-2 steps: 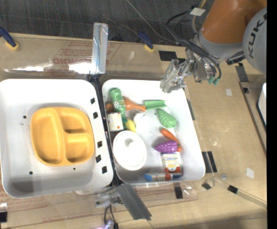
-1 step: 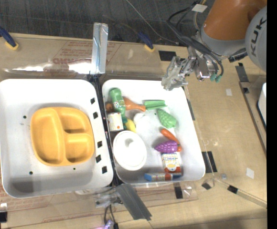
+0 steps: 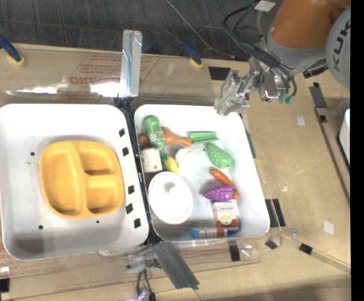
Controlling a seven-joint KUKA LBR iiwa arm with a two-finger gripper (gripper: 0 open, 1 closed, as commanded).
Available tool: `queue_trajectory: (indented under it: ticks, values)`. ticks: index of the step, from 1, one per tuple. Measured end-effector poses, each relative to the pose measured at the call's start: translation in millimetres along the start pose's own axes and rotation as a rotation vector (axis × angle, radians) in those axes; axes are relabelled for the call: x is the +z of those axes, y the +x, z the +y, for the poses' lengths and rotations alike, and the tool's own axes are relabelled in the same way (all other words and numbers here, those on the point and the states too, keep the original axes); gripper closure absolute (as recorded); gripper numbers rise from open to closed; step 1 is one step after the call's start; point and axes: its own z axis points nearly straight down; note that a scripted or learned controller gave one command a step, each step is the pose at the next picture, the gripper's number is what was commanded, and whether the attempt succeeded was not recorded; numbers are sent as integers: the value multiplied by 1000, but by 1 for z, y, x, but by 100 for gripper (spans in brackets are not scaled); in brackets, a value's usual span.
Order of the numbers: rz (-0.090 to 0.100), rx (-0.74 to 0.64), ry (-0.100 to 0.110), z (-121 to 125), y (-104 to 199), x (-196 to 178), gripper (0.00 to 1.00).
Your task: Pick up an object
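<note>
A glossy yellow three-compartment plastic tray fills the left white bin, small plastic toy foods, a round white bowl and purple grapes crowd the right white bin, and the metal gripper hangs over its far rim, fingers narrowly apart, holding nothing.

Single fixed overhead camera, tilted view

It looks down at a slant on the table, taking in both bins whole; the hand sits toward the upper right, the bins below and left of it.
</note>
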Motion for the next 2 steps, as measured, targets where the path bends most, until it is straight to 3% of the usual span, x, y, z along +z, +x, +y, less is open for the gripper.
queue_trajectory:
  ticks: [2]
  values:
    - [-9,-3,3,1,-3,-23,100]
